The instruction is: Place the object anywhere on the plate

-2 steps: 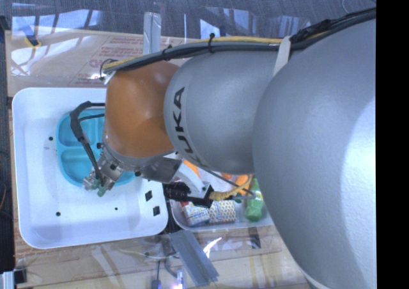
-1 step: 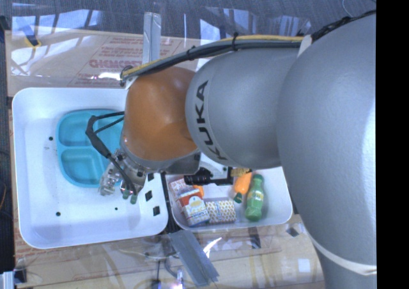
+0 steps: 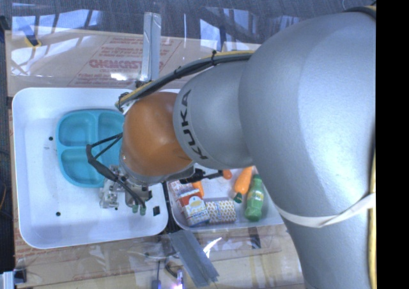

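Arm [image 3: 307, 121] over bins | pincer [image 3: 121, 198] just below-right of plate [image 3: 86, 147]

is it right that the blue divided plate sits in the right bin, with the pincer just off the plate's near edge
Not quite. The camera view shows the blue divided plate in the left bin, not the right one. The rest holds: the pincer is just off the plate's near edge.

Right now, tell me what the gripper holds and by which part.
Cannot be told: the gripper hangs over the left bin beside the blue plate, its tip too small to read.
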### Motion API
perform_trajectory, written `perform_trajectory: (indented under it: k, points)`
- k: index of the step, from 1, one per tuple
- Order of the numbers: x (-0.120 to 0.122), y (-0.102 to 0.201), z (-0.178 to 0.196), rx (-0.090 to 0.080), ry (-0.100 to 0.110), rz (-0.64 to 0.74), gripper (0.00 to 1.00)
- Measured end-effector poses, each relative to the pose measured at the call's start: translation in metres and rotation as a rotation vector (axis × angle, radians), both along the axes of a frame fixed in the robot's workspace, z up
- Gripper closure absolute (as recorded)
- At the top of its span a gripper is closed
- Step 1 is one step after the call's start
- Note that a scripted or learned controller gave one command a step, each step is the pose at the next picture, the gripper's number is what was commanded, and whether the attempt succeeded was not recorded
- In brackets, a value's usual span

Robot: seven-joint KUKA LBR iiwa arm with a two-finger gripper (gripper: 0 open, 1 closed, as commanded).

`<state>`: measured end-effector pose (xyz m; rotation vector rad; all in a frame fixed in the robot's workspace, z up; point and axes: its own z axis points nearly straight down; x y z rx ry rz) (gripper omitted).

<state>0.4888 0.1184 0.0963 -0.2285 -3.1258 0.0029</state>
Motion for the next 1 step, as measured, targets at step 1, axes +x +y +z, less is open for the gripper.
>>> perform_trajectory:
  k: [1]
  points:
    - [0.0508,0.0818,0.086,0.001,-0.007,0.013,1.0]
